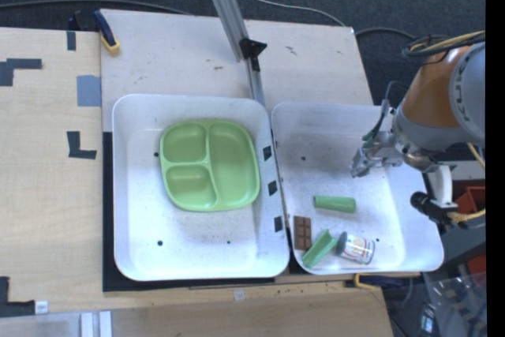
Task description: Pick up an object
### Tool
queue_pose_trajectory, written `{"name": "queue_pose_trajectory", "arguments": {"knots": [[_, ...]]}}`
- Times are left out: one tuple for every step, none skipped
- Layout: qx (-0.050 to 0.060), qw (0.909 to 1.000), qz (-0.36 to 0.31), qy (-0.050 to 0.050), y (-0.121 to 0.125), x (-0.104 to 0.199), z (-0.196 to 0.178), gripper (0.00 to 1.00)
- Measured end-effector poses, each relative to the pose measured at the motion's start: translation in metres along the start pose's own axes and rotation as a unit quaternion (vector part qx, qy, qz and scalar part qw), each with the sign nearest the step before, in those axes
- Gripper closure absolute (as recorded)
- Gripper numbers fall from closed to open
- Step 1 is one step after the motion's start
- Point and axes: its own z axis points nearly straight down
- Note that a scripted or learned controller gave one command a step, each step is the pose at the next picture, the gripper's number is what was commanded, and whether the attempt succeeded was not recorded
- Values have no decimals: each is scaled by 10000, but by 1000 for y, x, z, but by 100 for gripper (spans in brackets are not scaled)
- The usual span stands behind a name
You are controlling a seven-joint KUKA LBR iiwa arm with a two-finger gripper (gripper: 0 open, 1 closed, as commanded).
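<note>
Green stick (334, 204) lies flat near the middle of the right bin (410, 252), well apart from the other pieces, long axis running left to right. Likely the easiest pick: looks like light, stiff plastic with a smooth rounded surface, so it may roll or slip. Best taken across its short width at mid-length.

Gripper (360, 166) hangs low over the right bin, just above and to the right of the stick, not touching it. Jaws too small and dark to read; cannot tell whether they are open or closed. Nothing visible between them.

Front edge of the right bin holds a cluster: brown block (302, 231), green wedge (317, 248), small can (357, 249). Wedge and can sit close together, awkward to separate. Can is rounded, probably slick.

Left bin (130, 249) carries a green divided plate (210, 165): wide, flat, poor for a two-finger pinch.
</note>
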Motion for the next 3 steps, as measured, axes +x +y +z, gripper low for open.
{"name": "queue_pose_trajectory", "arguments": {"knots": [[-38, 10000, 6, -7, 2, 9, -59, 100], [-38, 10000, 9, -10, 3, 9, -110, 100], [-4, 10000, -11, 5, 3, 64, -98, 100]]}}
